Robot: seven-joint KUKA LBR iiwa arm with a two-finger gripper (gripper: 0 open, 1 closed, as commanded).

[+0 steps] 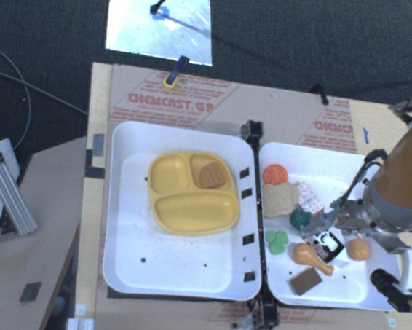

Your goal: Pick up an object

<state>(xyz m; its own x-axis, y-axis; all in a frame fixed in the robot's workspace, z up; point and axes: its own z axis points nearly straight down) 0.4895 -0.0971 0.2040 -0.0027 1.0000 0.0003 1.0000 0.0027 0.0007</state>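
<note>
My gripper hangs low over the middle of the right bin. It is just above a tan drumstick and to the right of a dark teal piece. An orange ball lies to its right, partly under the arm. Around them sit a red tomato, a beige bread slice, a red-and-white patterned piece, a green piece and a brown block. The arm's body hides the bin's right side.
The left bin holds a yellow divided plate with a brown cookie in its top right compartment. A black divider with clips runs between the bins. Cardboard lies under both bins.
</note>
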